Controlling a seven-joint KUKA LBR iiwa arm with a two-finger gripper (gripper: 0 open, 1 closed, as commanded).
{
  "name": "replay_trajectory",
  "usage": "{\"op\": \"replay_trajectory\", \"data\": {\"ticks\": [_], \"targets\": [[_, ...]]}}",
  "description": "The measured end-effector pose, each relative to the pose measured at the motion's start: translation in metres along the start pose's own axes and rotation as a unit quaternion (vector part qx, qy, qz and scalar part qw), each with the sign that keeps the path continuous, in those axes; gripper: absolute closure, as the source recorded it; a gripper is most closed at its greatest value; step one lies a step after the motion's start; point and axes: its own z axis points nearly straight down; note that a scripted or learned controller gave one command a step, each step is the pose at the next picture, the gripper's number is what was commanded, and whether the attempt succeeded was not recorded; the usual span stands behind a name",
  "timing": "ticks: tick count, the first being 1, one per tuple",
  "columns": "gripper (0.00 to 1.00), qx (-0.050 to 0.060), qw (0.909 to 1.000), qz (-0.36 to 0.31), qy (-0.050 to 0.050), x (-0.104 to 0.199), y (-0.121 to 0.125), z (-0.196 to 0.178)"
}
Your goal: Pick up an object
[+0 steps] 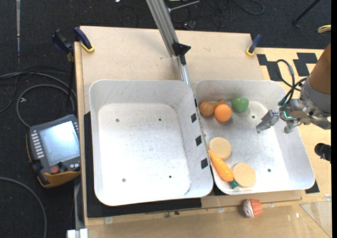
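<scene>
The right bin [295,168] holds several toy foods. An orange ball [223,112] lies near its back left, with a brownish-orange piece [207,108] to its left and a green ball [240,104] to its right. A pale yellow disc [220,147] sits lower, an orange carrot [221,166] runs along the left wall, and a tan disc [244,174] lies near the front. My gripper [275,119] hangs over the bin's right part, to the right of the green ball, with nothing visible between its fingers.
The left bin [105,95] stands beside the right one. A slanted metal pole [160,13] reaches down to the bins' shared back edge. A small red-and-white object [251,208] lies on the bench in front of the right bin.
</scene>
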Motion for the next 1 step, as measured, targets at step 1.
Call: {"op": "replay_trajectory", "data": {"ticks": [1], "targets": [[0.00, -0.002, 1.0000, 0.000, -0.001, 0.0000, 0.0010, -0.0024]]}}
